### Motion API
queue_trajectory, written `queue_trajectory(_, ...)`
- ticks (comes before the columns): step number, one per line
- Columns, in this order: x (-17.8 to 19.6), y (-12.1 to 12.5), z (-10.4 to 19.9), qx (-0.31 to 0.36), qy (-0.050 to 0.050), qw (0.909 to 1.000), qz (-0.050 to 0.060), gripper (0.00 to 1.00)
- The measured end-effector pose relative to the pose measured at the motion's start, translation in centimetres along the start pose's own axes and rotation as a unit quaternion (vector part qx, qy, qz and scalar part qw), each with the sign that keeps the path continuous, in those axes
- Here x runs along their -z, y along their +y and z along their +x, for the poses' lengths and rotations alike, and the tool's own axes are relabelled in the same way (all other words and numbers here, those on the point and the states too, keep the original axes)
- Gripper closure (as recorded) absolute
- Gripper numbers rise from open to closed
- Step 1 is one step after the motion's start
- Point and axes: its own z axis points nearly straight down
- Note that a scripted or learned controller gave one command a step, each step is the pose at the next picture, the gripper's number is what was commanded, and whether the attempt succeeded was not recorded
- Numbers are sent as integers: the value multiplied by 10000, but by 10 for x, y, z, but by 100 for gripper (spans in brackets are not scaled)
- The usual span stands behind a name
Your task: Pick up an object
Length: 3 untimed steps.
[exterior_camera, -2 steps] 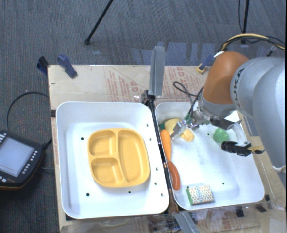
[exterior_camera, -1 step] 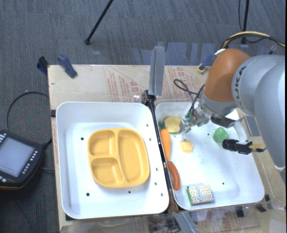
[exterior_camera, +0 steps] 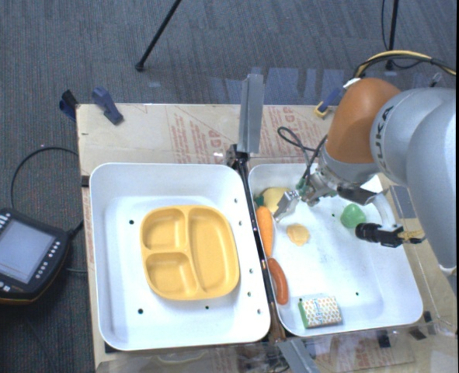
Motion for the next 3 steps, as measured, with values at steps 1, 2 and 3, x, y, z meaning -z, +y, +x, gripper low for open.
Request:
queue_trajectory(1,-9,-91,32,62,9,10000,-6,0)
queue_trajectory(2,-7,-6,-15,-468,0,9989,-23,0)
queue_trajectory(3,-8,-43,-7,96,4,10000,-15,0)
